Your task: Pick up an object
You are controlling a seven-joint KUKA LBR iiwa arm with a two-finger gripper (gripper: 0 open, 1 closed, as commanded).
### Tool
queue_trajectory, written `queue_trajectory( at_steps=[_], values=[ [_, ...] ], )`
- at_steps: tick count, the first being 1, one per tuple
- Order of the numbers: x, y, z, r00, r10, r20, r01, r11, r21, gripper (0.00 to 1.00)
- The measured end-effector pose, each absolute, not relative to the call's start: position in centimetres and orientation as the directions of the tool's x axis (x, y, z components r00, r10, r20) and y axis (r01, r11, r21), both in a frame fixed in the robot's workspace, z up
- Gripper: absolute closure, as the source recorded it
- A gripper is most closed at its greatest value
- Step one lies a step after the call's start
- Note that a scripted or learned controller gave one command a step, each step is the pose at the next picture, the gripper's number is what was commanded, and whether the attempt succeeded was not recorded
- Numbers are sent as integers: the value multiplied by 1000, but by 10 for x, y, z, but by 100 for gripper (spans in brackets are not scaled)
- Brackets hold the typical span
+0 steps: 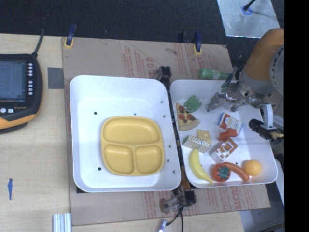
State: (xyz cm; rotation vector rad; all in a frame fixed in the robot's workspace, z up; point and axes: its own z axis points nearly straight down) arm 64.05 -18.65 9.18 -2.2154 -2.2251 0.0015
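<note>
Arm (264, 66): smooth rounded shell. Broad orange band on the upper segment, dull and slightly shadowed; grey curved housing just beside it toward the wrist. Below the band, a darker grey metal wrist block with a thin dark cable or rod running up alongside it. Gripper (223, 100): bare grey metal, angular, thin linkages fanning out from the wrist block. Just below the wrist block, a white bracket and a black, tube-like part with a small orange-tipped end.

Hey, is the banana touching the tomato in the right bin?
Apart. The camera view shows a strip of white bin floor between the banana and the tomato, which lie side by side near the right bin's front wall.
</note>
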Motion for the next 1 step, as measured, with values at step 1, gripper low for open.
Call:
queue_trajectory(
  at_steps=[1],
  values=[
    [571, -188, 92, -5, 1000, 0, 1000, 5, -4, 0]
  ],
)
